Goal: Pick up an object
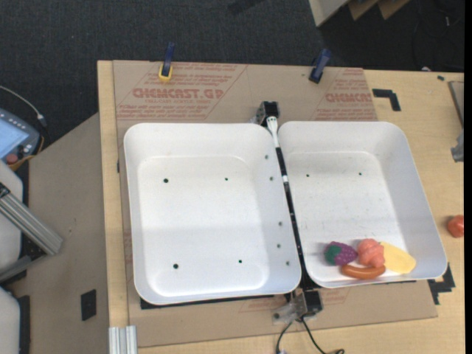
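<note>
Dark carpet surrounds the counter [66,198], which carries a cardboard sheet [221,87] held by two clamps at its far edge, a yellow-tipped clamp [167,66] and a blue clamp [320,65]. On the cardboard sit the left bin [147,153] and the right bin [413,190], touching along their shared inner rims.

All the candidate objects lie bunched in the near corner of the right bin: a purple grape cluster [341,253], a pink-orange lumpy toy [371,251] just beside it, a yellow piece [399,259] against the toy's right side, and an orange sausage-shaped piece [362,271] lying in front of them (they look like small play-food items, though the detail is too fine to be sure). A small orange item [455,226] rests outside the bins, on the counter to the right.

As for the end effector, I cannot tell whether it is spread or pressed together.

Judging from this, the pick has not begun: nothing is lifted, every object rests on a surface, and the whole approach, descent, closing and lift remain.
</note>
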`<state>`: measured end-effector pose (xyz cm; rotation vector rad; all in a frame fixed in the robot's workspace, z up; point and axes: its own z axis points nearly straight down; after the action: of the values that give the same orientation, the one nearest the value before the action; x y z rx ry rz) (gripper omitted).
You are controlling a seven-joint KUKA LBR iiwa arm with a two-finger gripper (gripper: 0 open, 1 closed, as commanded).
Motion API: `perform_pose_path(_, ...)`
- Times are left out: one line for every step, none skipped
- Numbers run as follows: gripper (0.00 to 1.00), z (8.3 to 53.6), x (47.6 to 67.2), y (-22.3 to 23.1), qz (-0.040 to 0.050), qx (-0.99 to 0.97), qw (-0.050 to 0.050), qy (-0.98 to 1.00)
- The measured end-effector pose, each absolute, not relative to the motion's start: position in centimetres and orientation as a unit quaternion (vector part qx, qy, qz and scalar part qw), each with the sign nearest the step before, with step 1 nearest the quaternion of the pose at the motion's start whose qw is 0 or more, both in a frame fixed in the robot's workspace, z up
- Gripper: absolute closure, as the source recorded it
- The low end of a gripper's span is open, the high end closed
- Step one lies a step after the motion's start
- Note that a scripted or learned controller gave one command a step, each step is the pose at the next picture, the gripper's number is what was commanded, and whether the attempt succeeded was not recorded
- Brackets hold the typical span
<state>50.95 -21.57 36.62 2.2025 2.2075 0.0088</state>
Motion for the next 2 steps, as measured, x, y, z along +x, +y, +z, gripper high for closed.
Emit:
perform_pose_path(1.00,37.7,51.0,-21.6,0.0034,0.706,0.014,0.708)
perform_pose_path(1.00,38.7,51.1,-21.6,0.0038,0.706,0.016,0.708)
